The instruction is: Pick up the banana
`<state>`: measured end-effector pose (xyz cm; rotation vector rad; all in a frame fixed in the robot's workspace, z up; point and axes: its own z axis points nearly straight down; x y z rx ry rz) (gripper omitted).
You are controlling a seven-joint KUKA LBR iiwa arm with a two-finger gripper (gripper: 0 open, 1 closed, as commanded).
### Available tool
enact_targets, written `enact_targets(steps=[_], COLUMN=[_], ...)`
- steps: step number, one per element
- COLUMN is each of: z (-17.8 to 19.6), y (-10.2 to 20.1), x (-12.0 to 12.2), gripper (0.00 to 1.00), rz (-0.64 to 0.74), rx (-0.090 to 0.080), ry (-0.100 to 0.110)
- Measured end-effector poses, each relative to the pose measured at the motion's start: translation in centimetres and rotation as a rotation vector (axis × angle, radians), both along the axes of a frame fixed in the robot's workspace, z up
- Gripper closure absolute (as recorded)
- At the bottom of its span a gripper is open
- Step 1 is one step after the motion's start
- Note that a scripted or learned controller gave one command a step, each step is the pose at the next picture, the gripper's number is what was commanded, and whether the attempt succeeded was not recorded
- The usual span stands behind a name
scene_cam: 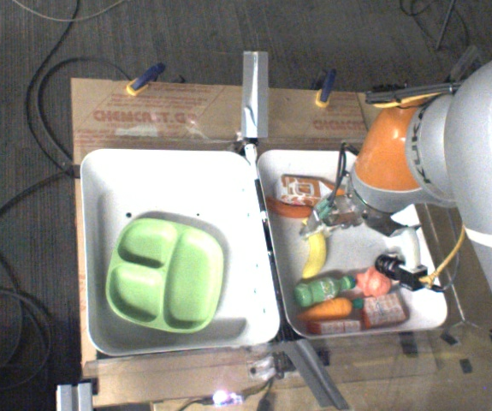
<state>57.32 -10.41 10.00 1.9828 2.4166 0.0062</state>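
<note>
One banana lay in the right bin, centre-right of the frame, above a green bottle. The gripper hung at the banana's upper end, apparently mid-reach; whether it was spread could not be told. Next it needed to settle squarely over the fruit.

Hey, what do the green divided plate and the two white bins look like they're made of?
Green divided plate: likely molded plastic, matte, with an even color and soft rounded compartment ridges. Left bin and right bin: probably thin formed plastic, smooth and slightly glossy, with rounded corners; hard to be certain.
</note>
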Motion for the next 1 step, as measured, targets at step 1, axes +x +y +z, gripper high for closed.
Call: enact_targets(steps=[1], z=[8.33], y=[4.62], x=[1.91], gripper=[1.0], rz=[-0.039], rx=[0.005], ry=[0.016])
